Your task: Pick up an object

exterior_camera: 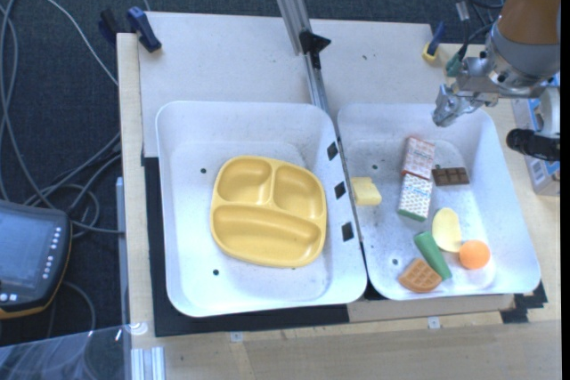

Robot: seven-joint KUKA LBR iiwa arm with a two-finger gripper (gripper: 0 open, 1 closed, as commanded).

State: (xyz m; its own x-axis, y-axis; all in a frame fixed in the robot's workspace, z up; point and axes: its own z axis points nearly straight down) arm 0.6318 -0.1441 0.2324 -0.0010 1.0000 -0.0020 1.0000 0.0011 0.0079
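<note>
I hang over the far edge of the right bin [512,191], my gripper [447,113] just above its back rim. From this slant I cannot tell how I am set, spread or closed, and nothing shows caught in me.

The pickings all lie in the right bin, below and nearer the front than I am. Closest to me is a small box [419,157], with a second box [414,195] touching its near end, and a chocolate bar [450,176] just beside them. I judge the boxes light, stiff and flat-sided, so they are the safest choice: close across the narrow width, mid-length, and they should not squirm. The chocolate bar looks thin and low, hard to get under.

A yellow block [365,190] sits alone against the left wall of the bin, squarish and easy, though the wall crowds one side. At the front, the orange ball [475,254] would likely roll out of a pinch, and the waffle [420,275], green piece [433,255] and pale yellow slice [446,230] lie packed together, touching, probably smooth plastic.

The left bin [178,191] holds a yellow divided plate [267,211], too wide for me.
</note>
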